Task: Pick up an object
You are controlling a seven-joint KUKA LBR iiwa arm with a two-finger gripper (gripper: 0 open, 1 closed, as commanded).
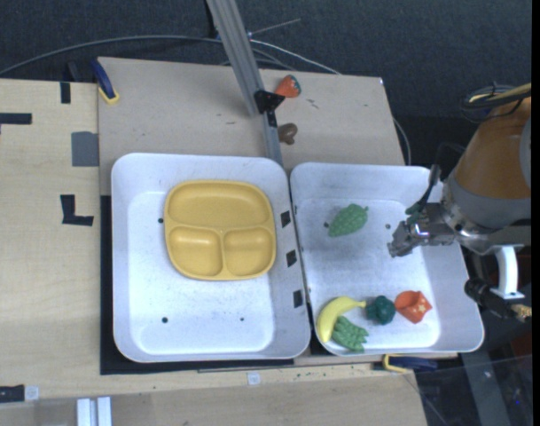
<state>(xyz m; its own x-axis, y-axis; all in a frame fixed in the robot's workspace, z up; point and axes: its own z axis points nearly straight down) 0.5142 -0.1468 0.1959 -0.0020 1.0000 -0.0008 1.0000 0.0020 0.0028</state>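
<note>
The right bin (376, 180) holds several toy foods. A green leafy piece (348, 219) lies in its upper middle. Along the front wall sit a yellow banana (333, 313), a light green bumpy piece (349, 334), a dark green round piece (380, 310) and a red-orange pepper (413, 305). My gripper (403, 242) hangs over the bin's right side, above and slightly left of the pepper and well right of the leafy piece. I see nothing between its fingers.
The left bin (136, 327) bears a yellow divided plate (221, 229). A grey metal bar (238, 47) slants down from the top to a clamp at the bins' junction. A small orange object (288, 85) and a brown one (288, 133) lie on the bench behind.
</note>
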